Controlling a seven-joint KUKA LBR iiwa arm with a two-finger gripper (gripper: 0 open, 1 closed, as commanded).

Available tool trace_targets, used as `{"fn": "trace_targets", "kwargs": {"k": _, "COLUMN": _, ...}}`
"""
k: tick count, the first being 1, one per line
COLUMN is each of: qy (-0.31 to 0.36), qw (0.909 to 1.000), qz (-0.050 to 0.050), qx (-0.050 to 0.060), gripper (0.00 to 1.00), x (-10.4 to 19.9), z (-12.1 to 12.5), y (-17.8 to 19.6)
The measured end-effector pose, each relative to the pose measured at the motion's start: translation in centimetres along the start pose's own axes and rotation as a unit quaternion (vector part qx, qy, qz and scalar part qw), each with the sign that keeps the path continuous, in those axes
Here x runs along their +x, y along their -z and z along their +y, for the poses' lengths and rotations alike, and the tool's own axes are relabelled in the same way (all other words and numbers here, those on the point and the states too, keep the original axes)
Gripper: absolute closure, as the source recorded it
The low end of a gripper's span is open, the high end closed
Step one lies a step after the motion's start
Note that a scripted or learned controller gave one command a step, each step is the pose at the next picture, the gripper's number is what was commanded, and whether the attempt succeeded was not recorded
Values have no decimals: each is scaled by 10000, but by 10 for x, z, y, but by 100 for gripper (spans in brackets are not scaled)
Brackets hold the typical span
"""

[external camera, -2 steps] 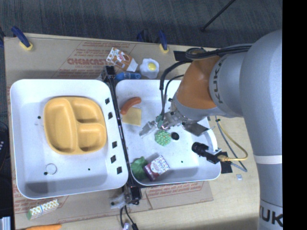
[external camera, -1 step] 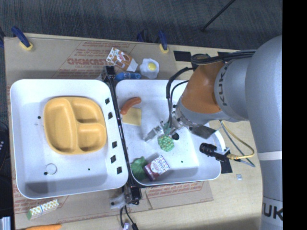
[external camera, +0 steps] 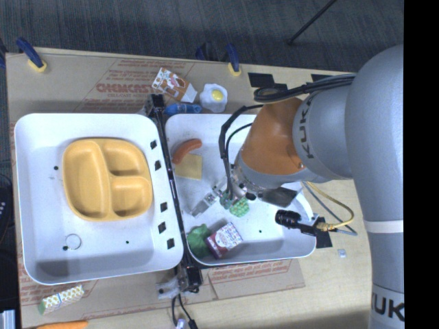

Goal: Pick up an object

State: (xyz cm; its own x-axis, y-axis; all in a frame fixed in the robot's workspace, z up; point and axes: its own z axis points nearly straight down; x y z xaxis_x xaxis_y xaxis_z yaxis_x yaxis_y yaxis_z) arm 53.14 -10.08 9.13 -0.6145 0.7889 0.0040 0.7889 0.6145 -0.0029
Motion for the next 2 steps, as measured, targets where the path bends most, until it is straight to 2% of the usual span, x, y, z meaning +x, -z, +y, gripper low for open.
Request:
{"fn": "trace_targets", "kwargs": {"k": 1, "qy": 18, "qw": 10000, "qz": 0, "qx": 1, "gripper": 100, "x": 0, "z": 0, "y": 10}}
{"fn": "trace_targets", "kwargs": {"k": 2, "qy": 1735, "qw": 9848, "qz": -32, "qx": -12, "gripper": 100, "x": 31, "z": 27, "y": 157}}
